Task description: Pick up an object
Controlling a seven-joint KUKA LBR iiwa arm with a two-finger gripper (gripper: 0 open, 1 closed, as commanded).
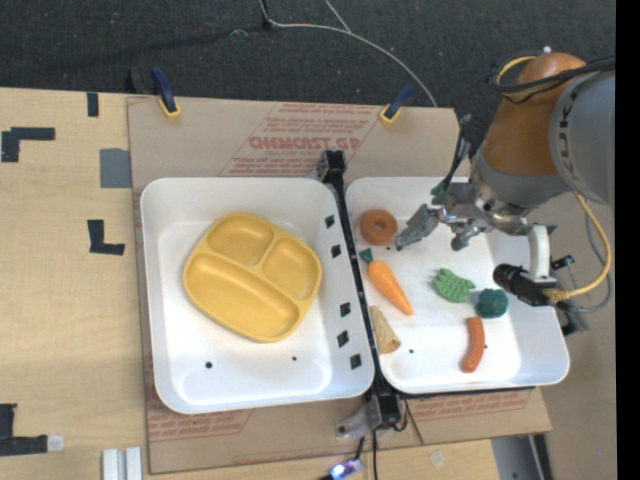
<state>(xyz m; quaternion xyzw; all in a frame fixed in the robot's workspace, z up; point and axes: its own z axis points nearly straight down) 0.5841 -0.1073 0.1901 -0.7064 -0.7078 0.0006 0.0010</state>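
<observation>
Gripper (440, 225) sits low over the back half of the right bin (540, 373), fingers spread apart, nothing between them. One dark finger (417, 230) points down-left toward the doughnut; the other lies closer to the wrist. The arm (545, 128) comes in from the right, orange band uppermost, grey wrist angled down toward the bin's back edge. A black fitting with a yellow cable hangs from the wrist over the bin's right side.

Positions relative to the gripper:
- Brown doughnut (378, 226): just beside the leading fingertip, on its left, not touching as far as can be told. Lies flat in the bin's back-left corner.
- Carrot (388, 285): near, in front and slightly left, lying diagonally with its green end toward the doughnut.
- Green leafy piece (452, 286): near, directly in front.
- Dark green broccoli-like piece (491, 303): in front and to the right, just beside the leafy piece.
- Sausage (472, 345): further forward, lying roughly lengthwise toward the bin's front edge.
- Tan cone-shaped piece (384, 330): forward-left, against the bin's left wall.
- Left bin (160, 208): well apart, across the divider; holds a yellow compartment plate (252, 276).
</observation>
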